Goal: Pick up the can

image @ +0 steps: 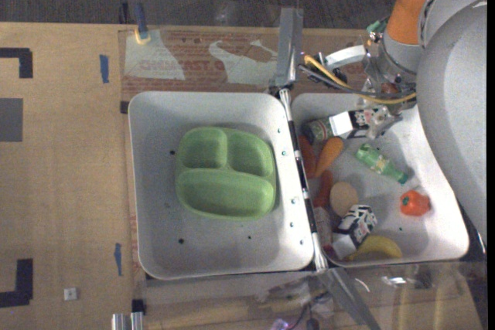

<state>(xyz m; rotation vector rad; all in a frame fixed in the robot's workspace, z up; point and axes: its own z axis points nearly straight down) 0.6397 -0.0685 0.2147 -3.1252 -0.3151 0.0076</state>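
Well, I saw the can point(332, 125) lying on its side in the far left part of the right bin point(445, 243), just beside a carrot point(328, 154), with the gripper point(377, 120) poised at its right end. A green bottle point(381, 164) lay nearby; the left bin point(151, 189) held a green tray point(227, 171).
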